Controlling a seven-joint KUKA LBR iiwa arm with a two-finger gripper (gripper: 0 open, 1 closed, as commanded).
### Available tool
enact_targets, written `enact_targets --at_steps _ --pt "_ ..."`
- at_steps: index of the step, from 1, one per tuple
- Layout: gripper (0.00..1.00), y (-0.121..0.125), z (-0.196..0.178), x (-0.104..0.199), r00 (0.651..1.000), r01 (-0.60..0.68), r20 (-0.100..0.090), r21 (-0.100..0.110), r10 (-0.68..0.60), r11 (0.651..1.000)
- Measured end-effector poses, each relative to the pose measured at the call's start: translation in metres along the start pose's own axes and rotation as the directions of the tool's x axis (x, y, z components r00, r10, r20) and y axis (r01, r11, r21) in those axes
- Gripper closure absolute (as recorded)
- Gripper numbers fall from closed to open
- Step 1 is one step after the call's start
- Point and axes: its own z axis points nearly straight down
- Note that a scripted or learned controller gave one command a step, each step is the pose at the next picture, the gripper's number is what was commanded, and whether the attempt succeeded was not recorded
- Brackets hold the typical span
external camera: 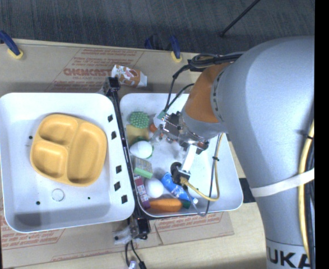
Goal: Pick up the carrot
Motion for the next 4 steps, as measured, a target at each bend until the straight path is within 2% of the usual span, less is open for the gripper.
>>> enact_targets --at_steps 1,2,3,4 --pt "0.00 0.075 -0.101 0.039 0.995 0.100 0.000 -0.003 -0.100 0.995" --pt "0.00 0.030 0.000 0.038 1.000 -0.020 0.001 0.002 0.020 1.000" --pt "0.00 0.007 0.000 0.020 0.981 0.195 0.000 0.001 -0.195 0.981" --pt "0.00 -0.005 -0.072 -0.024 0.837 0.547 0.002 -0.003 -0.547 0.837"
